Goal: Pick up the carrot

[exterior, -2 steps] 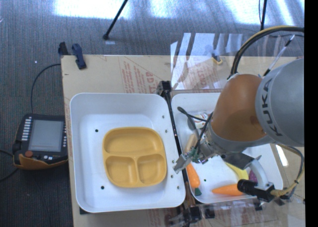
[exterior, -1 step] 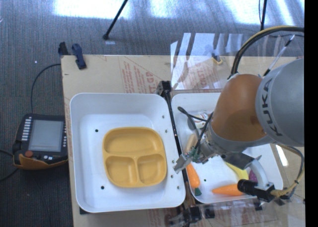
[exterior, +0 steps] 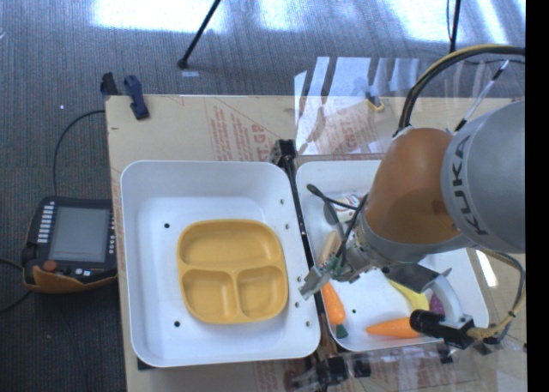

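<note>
An orange carrot [exterior: 333, 304] with a green end lies in the right bin [exterior: 374, 165], near its front left corner. A second orange carrot-like piece [exterior: 390, 327] lies to its right along the bin's front wall. My gripper [exterior: 324, 274] hangs low over the bin's left side, just above the top end of the first carrot and close to the wall between the bins. The arm's orange band and grey body cover the middle of the right bin. From this view, nothing can be seen held in the gripper.
A yellow divided plate [exterior: 232, 270] lies in the left bin [exterior: 141, 210]. In the right bin, a yellow banana-like piece [exterior: 412, 296] and a purple item [exterior: 437, 304] lie right of the gripper, and pale items [exterior: 330, 243] sit behind it.
</note>
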Robot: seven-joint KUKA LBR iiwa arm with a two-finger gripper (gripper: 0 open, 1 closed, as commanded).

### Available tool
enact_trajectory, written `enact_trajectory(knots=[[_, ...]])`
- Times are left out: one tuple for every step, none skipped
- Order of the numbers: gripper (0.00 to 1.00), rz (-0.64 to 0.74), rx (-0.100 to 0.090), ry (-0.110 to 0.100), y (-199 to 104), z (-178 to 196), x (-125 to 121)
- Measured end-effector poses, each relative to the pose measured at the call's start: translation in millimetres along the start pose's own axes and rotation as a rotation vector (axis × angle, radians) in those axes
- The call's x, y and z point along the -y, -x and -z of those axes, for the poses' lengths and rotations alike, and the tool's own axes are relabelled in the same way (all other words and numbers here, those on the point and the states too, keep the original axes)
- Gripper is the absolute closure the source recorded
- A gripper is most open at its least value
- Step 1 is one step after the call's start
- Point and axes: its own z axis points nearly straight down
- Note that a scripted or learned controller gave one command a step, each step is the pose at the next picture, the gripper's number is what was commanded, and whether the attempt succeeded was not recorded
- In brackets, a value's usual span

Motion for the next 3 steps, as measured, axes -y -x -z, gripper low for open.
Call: enact_trajectory(knots=[[0.00,0.000,0.000,0.000,0.0,0.0,0.0],[0.00,0.000,0.000,0.000,0.0,0.0,0.0],[0.00,0.000,0.000,0.000,0.0,0.0,0.0]])
